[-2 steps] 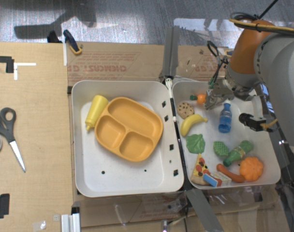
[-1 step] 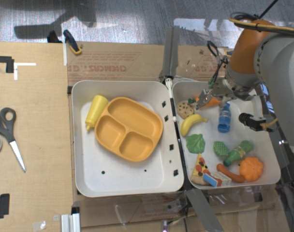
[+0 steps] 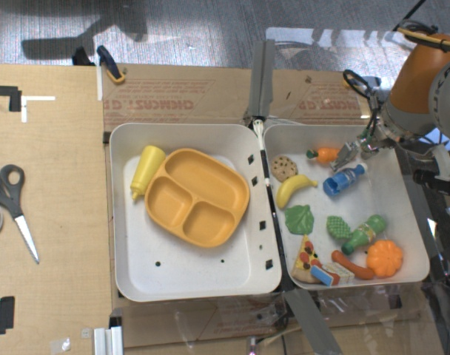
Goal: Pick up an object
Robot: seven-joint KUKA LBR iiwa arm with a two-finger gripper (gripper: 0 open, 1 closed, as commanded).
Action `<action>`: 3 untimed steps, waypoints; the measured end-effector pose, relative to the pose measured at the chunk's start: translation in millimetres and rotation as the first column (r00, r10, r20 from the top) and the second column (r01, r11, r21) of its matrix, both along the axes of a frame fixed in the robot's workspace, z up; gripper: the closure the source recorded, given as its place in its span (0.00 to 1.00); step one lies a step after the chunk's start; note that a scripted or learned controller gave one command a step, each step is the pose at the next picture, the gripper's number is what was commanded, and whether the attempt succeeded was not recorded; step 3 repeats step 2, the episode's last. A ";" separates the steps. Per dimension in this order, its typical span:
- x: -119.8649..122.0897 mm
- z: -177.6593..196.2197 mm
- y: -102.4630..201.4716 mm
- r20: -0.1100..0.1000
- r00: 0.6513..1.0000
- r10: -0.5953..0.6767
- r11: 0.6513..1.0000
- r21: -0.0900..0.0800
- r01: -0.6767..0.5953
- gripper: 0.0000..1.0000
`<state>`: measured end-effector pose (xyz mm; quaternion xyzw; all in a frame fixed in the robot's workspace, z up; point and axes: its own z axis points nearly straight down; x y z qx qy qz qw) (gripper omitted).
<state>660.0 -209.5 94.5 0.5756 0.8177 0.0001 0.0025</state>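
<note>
A grey KUKA arm with an orange band reaches in from the right over the right bin point(image 3: 414, 220), its gripper point(image 3: 353, 154) low in the far part of that bin, between a small orange toy carrot point(image 3: 326, 154) and a blue toy bottle point(image 3: 343, 180). Whether the tool is spread or closed cannot be told at this size, and nothing can be seen held in it. The blue toy bottle, lying on its side just near of the gripper, looks the likeliest target; it appears to be light, hollow, hard plastic, smooth enough to slip, and probably best taken across its round body near the middle rather than at the pale cap end. Around it in the same bin lie a cookie point(image 3: 283, 167), a banana point(image 3: 294, 189), a green leaf point(image 3: 300, 218), a green bottle point(image 3: 365, 232), an orange pumpkin point(image 3: 384, 258), a sausage point(image 3: 351, 265) and a pizza slice point(image 3: 307, 259), crowded toward the near side. The left bin point(image 3: 129, 265) holds a yellow divided tray point(image 3: 195, 196) with a yellow bottle point(image 3: 146, 170) touching its left rim. Scissors point(image 3: 14, 205) rest on the bench at far left.
</note>
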 end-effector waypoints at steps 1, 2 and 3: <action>1.4 11.3 -0.1 0.004 1.000 0.003 1.000 -0.003 -0.003 1.00; -20.1 20.4 50.5 -0.005 0.891 -0.454 0.891 0.002 0.454 1.00; -20.1 20.4 50.5 -0.005 0.891 -0.454 0.891 0.002 0.454 1.00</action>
